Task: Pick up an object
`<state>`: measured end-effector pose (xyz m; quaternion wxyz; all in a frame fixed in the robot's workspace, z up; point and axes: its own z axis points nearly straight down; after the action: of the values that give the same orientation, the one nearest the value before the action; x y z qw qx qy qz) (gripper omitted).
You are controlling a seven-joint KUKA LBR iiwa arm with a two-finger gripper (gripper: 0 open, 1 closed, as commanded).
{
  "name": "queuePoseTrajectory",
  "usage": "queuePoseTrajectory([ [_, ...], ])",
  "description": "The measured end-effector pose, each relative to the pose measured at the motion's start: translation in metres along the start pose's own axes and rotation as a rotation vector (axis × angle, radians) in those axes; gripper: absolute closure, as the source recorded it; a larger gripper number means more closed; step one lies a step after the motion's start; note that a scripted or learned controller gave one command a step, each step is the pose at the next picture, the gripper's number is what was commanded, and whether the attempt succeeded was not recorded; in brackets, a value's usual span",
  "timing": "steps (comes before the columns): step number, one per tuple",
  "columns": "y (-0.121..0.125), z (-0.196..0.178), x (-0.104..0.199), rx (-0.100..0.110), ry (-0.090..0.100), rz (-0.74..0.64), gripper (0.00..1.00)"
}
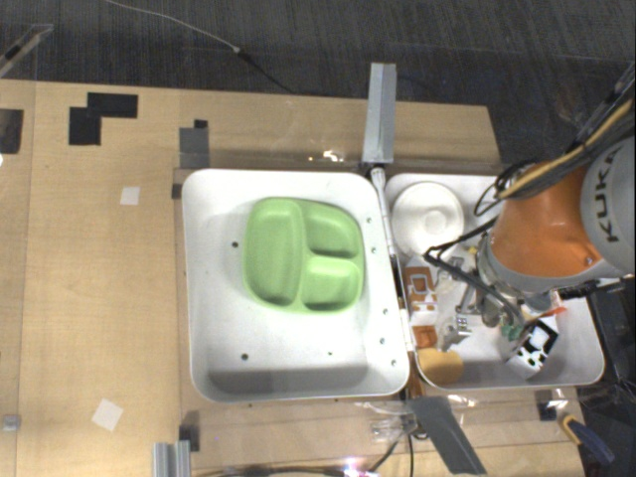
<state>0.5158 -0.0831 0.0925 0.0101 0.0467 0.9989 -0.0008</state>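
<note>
Gripper [475, 318] low in the right bin [586, 366], under the orange band [542, 232]. Wrist and cables crowd it, so I cannot tell how the jaws stand, and nothing shows between them.

Candidates nearby:
- a small brown-and-white piece [421, 288] just left of the gripper, by the bin's left wall;
- a tan lump [440, 367] below it in the near-left corner;
- a white bowl [428, 214] at the far-left end;
- a black-and-white block [537, 343] just right of the gripper.

Left bin [199, 296] holds a green tray [301, 254], well apart from the arm.

Judgement: still the approach step. To do it well, centre over one item, probably the tan lump, keep off the wall, descend straight, close only once the item sits between the jaws.
</note>
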Motion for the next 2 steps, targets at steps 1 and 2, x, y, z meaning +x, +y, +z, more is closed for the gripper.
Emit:
queuePoseTrajectory([
  [1, -0.008, 0.001, -0.008, -0.004, -0.001, 0.245, 0.0],
  [2, -0.05, -0.033, 0.001, 0.003, 0.011, 0.317, 0.0],
])
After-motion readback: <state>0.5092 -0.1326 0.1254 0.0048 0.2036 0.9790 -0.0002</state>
